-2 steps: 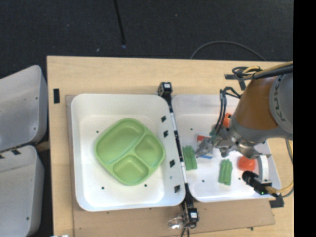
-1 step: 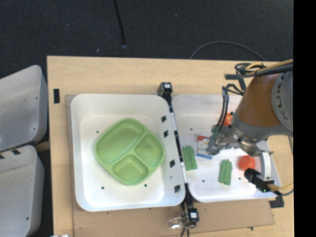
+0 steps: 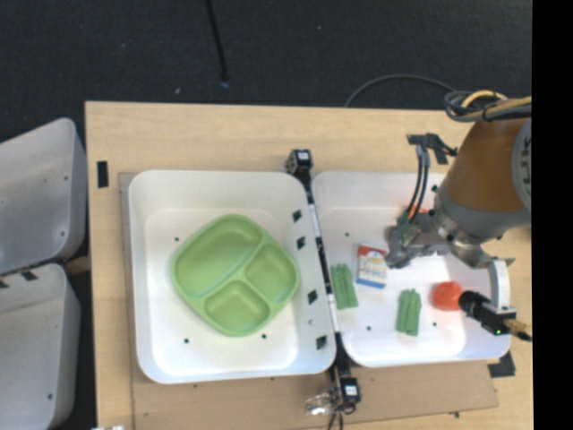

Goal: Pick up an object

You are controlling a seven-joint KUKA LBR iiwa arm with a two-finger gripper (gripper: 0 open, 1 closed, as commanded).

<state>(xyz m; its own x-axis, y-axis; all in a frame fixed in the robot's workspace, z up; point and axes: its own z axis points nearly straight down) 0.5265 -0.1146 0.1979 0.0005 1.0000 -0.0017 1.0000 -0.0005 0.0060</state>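
In the right bin [image 3: 358,195] lie a small red, white and blue box [image 3: 372,267], two green ridged pieces [image 3: 344,287] [image 3: 409,313] and a red-orange object [image 3: 447,295]. My gripper [image 3: 400,247] hangs low over the bin, just right of the small box and above the right green piece. Nothing shows between its fingers. The grey arm with its orange band [image 3: 483,164] comes in from the right and hides part of the bin behind it.
The left bin [image 3: 152,204] holds a green divided plate [image 3: 235,274]. A raised divider with black clips [image 3: 313,258] separates the two bins. Black cables [image 3: 419,182] hang beside the wrist. White chairs [image 3: 36,204] stand left of the bench.
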